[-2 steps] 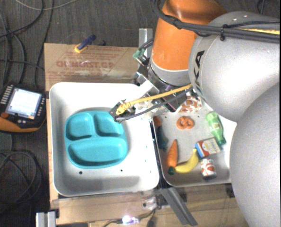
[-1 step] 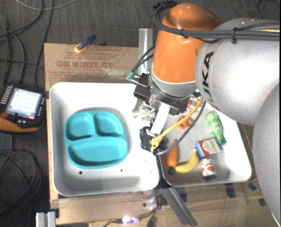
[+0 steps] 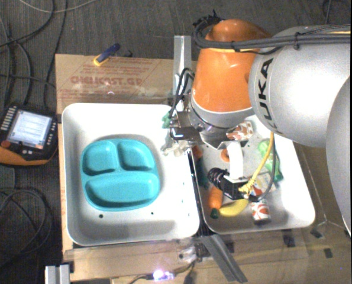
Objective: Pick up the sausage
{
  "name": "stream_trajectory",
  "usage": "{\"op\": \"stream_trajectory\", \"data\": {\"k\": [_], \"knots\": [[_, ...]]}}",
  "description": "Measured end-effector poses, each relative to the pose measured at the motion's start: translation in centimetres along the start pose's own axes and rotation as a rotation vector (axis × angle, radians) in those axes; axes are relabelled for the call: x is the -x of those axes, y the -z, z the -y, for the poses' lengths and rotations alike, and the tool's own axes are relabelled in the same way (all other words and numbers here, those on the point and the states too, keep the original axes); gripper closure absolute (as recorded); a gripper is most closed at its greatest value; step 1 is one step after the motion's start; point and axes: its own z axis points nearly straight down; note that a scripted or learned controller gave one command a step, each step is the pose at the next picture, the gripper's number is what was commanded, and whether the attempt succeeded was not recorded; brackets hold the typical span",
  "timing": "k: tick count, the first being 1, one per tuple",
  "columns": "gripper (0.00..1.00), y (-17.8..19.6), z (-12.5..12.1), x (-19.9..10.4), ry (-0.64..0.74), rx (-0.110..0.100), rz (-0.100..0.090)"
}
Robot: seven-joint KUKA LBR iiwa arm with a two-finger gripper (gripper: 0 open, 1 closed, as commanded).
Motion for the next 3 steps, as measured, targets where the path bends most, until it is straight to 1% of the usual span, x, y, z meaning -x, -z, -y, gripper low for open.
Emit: {"op": "stream_trajectory", "data": {"k": [1,2,3], "knots": [[1.0,2.8,-4.4,10.9,0.133,0.004,0.002],[1.0,7.2,-3.7,12.3,0.701,0.007,0.003],[1.0,8.2,-5.8,11.7,0.385,0.005,0.0]]}}
